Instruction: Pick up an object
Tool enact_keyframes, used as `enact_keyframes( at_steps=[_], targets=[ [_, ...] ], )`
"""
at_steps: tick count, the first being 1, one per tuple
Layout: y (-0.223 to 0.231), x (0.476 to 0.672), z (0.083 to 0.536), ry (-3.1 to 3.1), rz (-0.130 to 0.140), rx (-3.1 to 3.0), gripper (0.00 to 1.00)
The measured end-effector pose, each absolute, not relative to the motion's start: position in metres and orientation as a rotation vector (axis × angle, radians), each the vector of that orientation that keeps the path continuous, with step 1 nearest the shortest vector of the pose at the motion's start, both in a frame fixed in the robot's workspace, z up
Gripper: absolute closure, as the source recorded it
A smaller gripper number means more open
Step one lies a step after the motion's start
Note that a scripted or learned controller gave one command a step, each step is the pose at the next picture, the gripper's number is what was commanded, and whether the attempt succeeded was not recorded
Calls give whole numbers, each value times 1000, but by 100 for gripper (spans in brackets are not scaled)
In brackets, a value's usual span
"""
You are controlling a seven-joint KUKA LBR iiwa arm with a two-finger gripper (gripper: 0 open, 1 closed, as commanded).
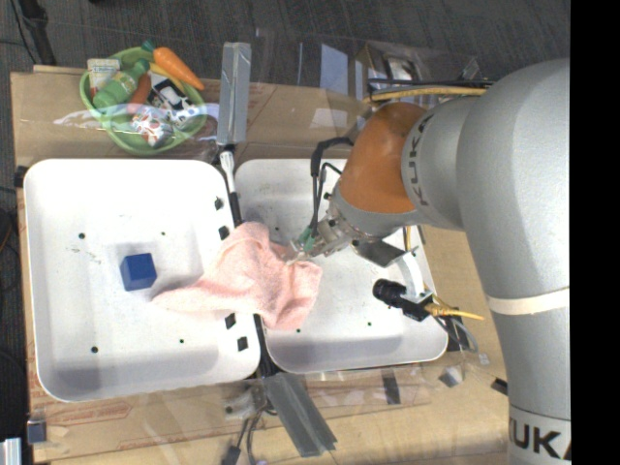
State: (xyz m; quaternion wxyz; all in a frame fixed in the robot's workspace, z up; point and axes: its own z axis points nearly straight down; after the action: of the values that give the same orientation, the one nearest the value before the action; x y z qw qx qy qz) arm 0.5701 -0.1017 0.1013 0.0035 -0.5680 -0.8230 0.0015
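A pink cloth (254,277) lies crumpled across the divider between the two white bins, most of it in the right bin (339,352) and one tail reaching into the left bin (68,221). A small blue cube (139,270) sits in the middle of the left bin, well clear of the arm. My gripper (309,244) is low in the right bin, its tip at the cloth's upper right edge, where the fabric bunches up against it. The grey arm and its orange band (380,174) hang over the right bin's far half.
A green bowl (145,143) holding a toy carrot, a bottle and other small items stands on the bench beyond the left bin. Metal brackets run along the gap between the bins. The bench's cardboard surface surrounds both bins.
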Motion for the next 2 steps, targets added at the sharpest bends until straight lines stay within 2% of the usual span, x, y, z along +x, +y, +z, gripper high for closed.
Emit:
enact_keyframes(
  at_steps=[1,2],
  targets=[
    [-102,570,101,-2580,5,-1780,0],
    [-100,562,93,-2629,0,-1716,0]
  ],
)
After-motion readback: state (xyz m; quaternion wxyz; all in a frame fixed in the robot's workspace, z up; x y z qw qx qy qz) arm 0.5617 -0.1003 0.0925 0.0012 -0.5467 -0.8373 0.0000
